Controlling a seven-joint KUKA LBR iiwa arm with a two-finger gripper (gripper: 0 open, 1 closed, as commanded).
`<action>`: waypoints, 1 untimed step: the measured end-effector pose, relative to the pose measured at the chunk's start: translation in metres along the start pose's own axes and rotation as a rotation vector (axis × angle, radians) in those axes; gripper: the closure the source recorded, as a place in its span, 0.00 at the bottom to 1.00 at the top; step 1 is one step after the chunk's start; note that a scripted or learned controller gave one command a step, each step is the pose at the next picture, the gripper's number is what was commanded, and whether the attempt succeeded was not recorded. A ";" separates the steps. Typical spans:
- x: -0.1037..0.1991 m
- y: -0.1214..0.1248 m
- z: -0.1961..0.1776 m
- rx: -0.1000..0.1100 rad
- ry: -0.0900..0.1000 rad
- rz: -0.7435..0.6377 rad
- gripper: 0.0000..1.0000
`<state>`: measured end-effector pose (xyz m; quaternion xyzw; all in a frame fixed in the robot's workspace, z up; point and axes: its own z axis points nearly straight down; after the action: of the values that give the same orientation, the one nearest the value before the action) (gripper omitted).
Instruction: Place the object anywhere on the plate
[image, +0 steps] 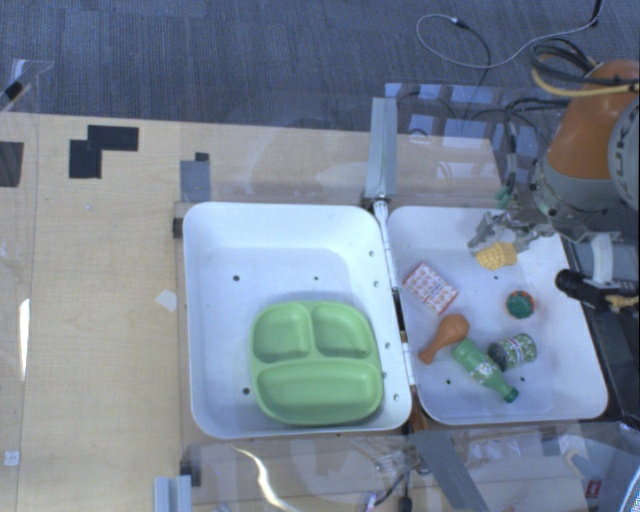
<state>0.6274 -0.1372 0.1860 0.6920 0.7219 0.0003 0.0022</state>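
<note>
The gripper hangs over the far edge of the right bin, directly above a small yellow block that looks like a toy wedge of cheese or cracker; whether it is open or closed I cannot tell. That yellow block, touching or just under the gripper, seems to be the object for the green plate, which lies in the near half of the left bin. It is probably light, stiff plastic, a bit slick, best pinched across its short flat sides. The bin floors are smooth white, so things may slide. Nearby lie a checked packet, a toy drumstick, a green bottle, a small can and a round green piece, all apart from the block. The plate has three shallow compartments with room to spare on the wooden desk
</note>
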 end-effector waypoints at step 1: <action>0.070 -0.041 0.002 0.000 0.002 -0.191 1.00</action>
<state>0.5831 -0.0690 0.1838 0.6201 0.7845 0.0007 0.0016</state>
